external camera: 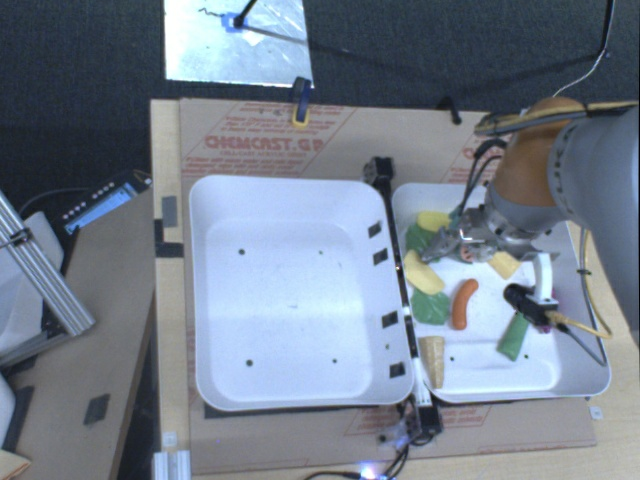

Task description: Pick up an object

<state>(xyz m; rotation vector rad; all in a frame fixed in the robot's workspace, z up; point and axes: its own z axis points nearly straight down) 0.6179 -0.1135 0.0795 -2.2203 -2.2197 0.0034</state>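
Gripper low over the yellow piece in the right bin.

The yellow piece (432,221) lies near the right bin's (580,373) back left corner, long axis roughly left-right, just left of the gripper (450,245). Whether it is spread or closed I cannot tell. The orange sausage (461,304) and green block (514,336) lie nearer the front.
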